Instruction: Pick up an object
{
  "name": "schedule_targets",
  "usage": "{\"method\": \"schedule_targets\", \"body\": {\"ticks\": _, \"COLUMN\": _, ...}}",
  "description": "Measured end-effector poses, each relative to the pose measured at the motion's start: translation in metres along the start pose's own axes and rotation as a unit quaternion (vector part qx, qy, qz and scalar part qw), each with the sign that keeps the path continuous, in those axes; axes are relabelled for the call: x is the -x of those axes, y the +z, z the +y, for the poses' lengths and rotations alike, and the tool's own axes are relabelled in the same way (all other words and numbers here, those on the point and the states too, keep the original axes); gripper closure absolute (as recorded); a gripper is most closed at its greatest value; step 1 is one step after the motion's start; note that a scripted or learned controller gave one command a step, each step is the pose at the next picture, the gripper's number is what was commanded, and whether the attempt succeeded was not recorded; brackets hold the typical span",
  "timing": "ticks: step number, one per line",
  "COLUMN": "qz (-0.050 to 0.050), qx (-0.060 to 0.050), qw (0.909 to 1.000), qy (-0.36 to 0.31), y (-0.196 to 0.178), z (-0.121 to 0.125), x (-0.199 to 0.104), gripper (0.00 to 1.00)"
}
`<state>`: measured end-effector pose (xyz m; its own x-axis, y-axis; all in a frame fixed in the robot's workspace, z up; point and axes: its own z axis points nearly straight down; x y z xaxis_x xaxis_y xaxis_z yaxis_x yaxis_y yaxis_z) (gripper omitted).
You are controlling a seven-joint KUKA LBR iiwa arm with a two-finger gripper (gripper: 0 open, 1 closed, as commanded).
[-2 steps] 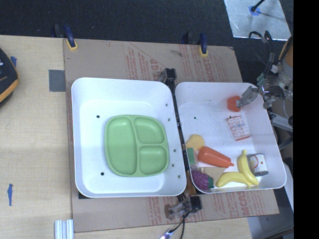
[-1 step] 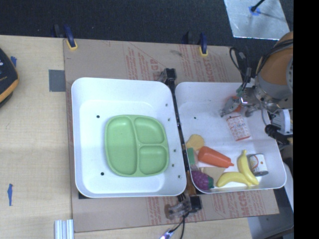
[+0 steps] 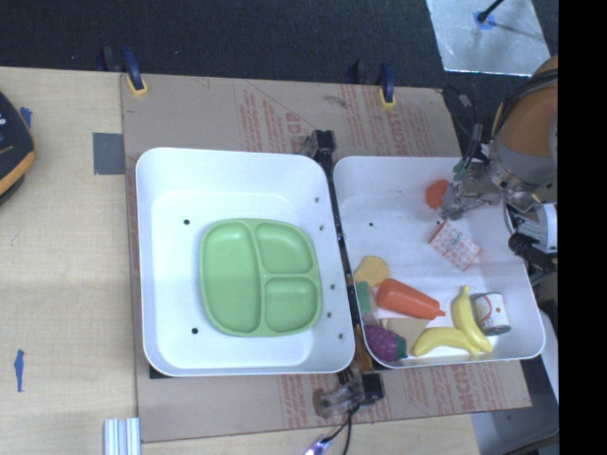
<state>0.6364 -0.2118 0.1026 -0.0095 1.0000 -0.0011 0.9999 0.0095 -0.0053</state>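
Note:
The right bin (image 3: 398, 178) holds several objects. A small red-orange round piece (image 3: 435, 193) lies near its back right, with my gripper (image 3: 459, 200) right beside it, low over the bin floor. A white patterned packet (image 3: 455, 243) lies just in front of the gripper. Toward the front lie an orange carrot (image 3: 408, 300), a yellow piece (image 3: 371, 271), a purple grape bunch (image 3: 383, 342), a banana (image 3: 455, 335) and a small can (image 3: 489, 314). Nothing can be seen held by the gripper.
The left bin (image 3: 161, 245) holds a green divided plate (image 3: 259, 276). The arm's grey body with its orange band (image 3: 526, 126) reaches in from the right over the right bin's back corner. Clamps hold the cardboard sheet at the back edge.

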Motion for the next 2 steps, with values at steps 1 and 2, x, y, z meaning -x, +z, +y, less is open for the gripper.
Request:
{"method": "schedule_targets", "body": {"ticks": 1, "qz": 0.000, "qx": 0.003, "qw": 1.0000, "qy": 0.002, "y": -0.0887, "z": 0.0206, "x": -0.0321, "gripper": 1.00}}
{"method": "schedule_targets", "body": {"ticks": 2, "qz": 0.001, "qx": 0.002, "qw": 1.0000, "qy": 0.002, "y": -0.0875, "z": 0.0199, "x": -0.0319, "gripper": 0.00}}
